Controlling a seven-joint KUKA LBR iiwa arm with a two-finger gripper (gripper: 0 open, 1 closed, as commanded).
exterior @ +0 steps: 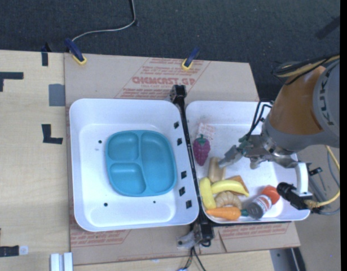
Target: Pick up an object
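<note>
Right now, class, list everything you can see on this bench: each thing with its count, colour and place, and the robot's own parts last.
bins: two, white, side by side on the cardboard sheet
divided plate: one, blue, middle of the left bin
toy grapes: one bunch, purple, right bin by the divider
bananas: two, yellow, near side of the right bin
carrot: one, orange, near edge of the right bin
bottle: one, orange and white with a dark cap, lying near the carrot
clamps: two, yellow and blue, far edge of the cardboard
arm: one, grey and orange, over the right bin
gripper: one, grey, above the bananas
</note>
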